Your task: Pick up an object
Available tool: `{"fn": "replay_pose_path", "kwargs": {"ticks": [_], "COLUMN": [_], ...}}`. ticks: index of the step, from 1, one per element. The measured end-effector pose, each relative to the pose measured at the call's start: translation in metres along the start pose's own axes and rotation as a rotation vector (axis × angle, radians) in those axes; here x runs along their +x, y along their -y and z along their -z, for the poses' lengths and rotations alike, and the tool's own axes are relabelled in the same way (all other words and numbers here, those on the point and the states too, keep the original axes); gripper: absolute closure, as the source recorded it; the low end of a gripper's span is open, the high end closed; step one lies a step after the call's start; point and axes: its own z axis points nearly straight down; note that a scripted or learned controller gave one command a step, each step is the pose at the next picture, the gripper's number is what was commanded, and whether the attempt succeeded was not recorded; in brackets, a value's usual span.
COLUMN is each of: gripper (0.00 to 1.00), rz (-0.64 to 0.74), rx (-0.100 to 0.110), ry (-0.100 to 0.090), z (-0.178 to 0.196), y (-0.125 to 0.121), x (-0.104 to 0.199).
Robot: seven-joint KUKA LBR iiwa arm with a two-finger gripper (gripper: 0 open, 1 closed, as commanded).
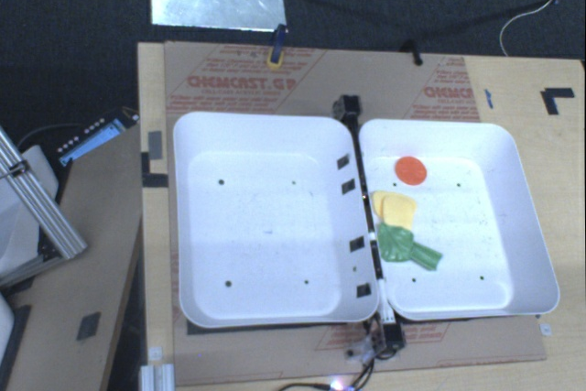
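A tan tabletop (pixel 229 78) on dark carpet (pixel 73 14) carries two white bins, left (pixel 265 224) and right (pixel 485 224). In the right bin, near its left wall, lie an orange disc (pixel 411 170), a yellow piece (pixel 396 208) and a green piece (pixel 407 248) whose long axis runs toward the lower right. The end effector's state cannot be told.

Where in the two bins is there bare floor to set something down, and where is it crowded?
The left bin shows bare floor wall to wall. In the right bin, the stretch right of the orange disc toward the far wall is bare. It is crowded by the divider, where the yellow piece overlaps the green piece.
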Motion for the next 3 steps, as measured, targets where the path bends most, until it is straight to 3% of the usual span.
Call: {"fn": "replay_pose_path", "kwargs": {"ticks": [1, 2, 3], "gripper": [1.0, 1.0, 1.0], "rz": [0.0, 0.003, 0.003], "rx": [0.001, 0.004, -0.005], "ry": [-0.003, -0.003, -0.001], "z": [0.002, -0.041, 0.003], "y": [0.059, 0.058, 0.004], "x": [0.025, 0.067, 0.091]}}
